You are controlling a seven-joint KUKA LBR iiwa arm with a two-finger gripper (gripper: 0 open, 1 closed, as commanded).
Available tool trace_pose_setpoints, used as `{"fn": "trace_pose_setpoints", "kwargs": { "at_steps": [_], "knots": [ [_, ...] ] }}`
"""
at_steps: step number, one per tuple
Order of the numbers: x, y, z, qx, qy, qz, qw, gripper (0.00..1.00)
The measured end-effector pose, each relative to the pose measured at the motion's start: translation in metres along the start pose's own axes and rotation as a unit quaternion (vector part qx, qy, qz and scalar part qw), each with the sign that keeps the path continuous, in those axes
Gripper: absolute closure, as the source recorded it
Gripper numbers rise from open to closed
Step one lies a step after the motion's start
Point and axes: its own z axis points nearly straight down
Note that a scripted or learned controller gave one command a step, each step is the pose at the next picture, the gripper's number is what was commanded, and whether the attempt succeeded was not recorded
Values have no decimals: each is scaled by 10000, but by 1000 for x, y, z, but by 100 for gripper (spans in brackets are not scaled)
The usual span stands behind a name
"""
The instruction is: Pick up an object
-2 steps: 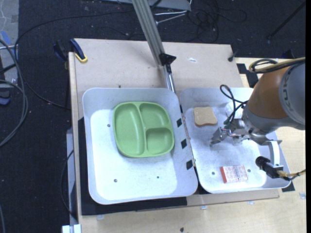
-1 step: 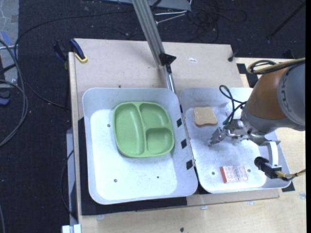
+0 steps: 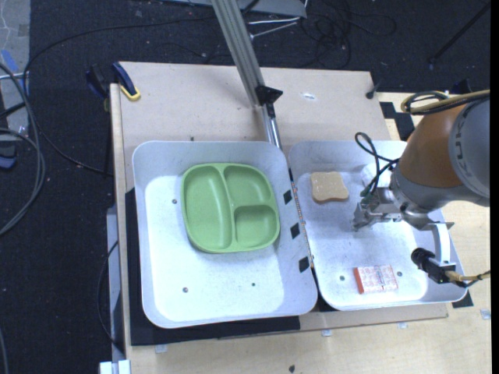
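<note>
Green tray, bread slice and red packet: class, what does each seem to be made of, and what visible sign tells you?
Green tray: likely moulded plastic, judging by its smooth, even colour and rounded compartments. Bread slice: looks like foam or soft plastic toy food, matte tan with a darker crust edge; real bread can't be excluded. Red packet: probably printed card or wrapper, flat with pale markings; too small to tell.

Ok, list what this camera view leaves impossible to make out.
- Gripper: small and blurred in the camera view, partly under the wrist, so its finger state is unreadable.
- Red-and-white packet: print too small to read.
- Arm: cut off by the right edge.
- Green divided plate: hides the left bin floor beneath it.
- Bread slice: underside hidden.
</note>
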Motion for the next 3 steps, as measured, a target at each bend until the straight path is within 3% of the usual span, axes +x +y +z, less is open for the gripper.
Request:
{"fn": "trace_pose_setpoints", "kwargs": {
  "at_steps": [2,3],
  "knots": [
    [-3,-10,-108,10,5,-5,10000,100],
    [1,-2,-167,0,4,-26,10000,100]
  ]
}}
